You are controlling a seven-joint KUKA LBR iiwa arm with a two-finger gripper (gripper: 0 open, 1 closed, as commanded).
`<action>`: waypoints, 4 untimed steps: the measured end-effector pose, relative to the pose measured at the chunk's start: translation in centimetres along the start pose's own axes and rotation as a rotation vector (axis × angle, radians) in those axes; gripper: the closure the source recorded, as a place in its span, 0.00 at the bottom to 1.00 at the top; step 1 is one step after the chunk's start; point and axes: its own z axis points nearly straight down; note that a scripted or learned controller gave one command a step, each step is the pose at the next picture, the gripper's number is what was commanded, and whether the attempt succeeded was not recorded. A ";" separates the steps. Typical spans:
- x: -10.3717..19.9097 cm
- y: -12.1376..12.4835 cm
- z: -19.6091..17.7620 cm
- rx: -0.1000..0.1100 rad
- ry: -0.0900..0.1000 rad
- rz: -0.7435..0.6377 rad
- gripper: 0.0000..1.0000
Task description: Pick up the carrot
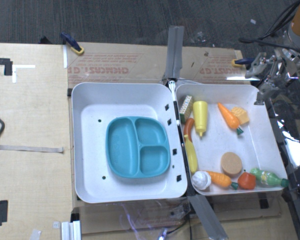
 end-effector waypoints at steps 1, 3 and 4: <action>2.1 2.3 14.1 -0.001 0.000 0.083 0.00; 2.2 4.2 15.7 0.002 -0.009 0.114 1.00; 8.5 4.5 17.0 -0.001 -0.001 -0.288 1.00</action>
